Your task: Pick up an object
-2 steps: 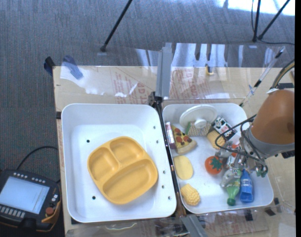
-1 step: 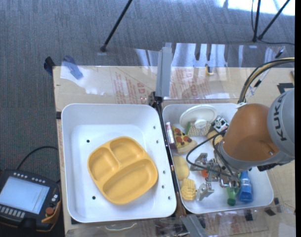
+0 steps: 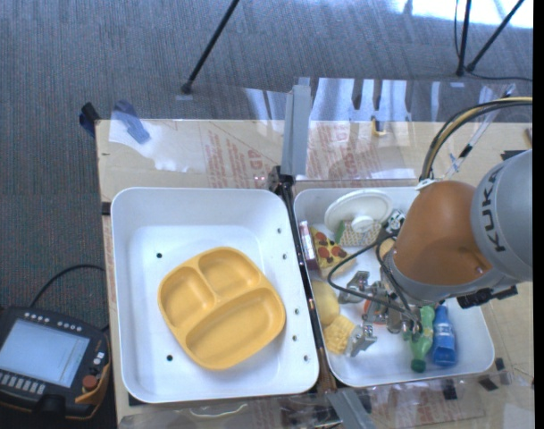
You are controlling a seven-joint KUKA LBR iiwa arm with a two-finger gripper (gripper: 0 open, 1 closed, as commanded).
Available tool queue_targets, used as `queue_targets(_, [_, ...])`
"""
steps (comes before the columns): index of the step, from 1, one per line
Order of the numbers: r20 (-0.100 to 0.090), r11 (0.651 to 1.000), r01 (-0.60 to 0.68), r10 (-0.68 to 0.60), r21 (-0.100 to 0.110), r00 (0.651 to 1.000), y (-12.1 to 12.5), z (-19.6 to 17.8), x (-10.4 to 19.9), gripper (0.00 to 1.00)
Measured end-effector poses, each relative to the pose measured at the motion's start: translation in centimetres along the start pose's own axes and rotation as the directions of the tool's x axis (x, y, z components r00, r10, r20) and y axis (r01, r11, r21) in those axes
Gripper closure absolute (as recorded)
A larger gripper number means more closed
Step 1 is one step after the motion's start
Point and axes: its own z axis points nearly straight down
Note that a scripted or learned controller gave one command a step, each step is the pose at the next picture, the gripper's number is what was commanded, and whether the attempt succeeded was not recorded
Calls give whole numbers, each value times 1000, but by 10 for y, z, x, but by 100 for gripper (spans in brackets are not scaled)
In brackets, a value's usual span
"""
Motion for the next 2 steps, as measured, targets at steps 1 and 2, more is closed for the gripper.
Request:
queue_targets(1, [-3,991,-133,133,0,991,-5,0,10,0])
queue_targets(2, [3,995,-97,97,0,995,-78,-1,-5,0])
